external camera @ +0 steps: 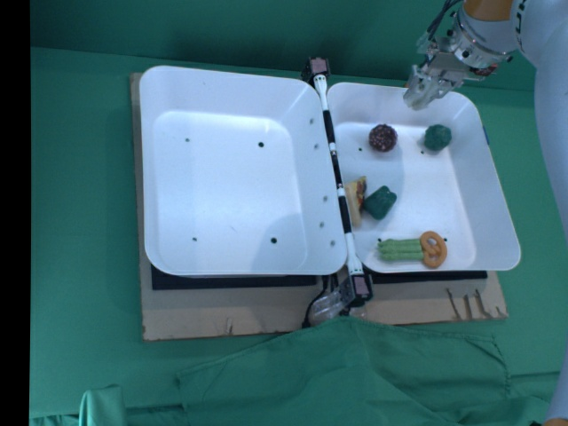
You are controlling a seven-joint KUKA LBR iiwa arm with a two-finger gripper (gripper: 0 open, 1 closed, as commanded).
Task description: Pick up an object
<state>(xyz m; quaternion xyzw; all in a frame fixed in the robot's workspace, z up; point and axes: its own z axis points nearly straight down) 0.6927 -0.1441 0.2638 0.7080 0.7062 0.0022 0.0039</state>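
Green cloth (355,371) lies nearest, below the cardboard base (222,313). 2 white bins sit side by side; the left bin (235,171) and the right bin (461,193). Nearest in the right bin lie a green ridged piece (399,249) touching a pretzel (433,248), then a dark green lump (380,201) beside a tan wedge (356,200), then a brown speckled ball (382,137) and a green ball (437,137). Farthest, the gripper (421,97) hangs above that bin's back edge, holding nothing; its opening cannot be judged.

Green cloth (373,375) — cardboard base (222,313)
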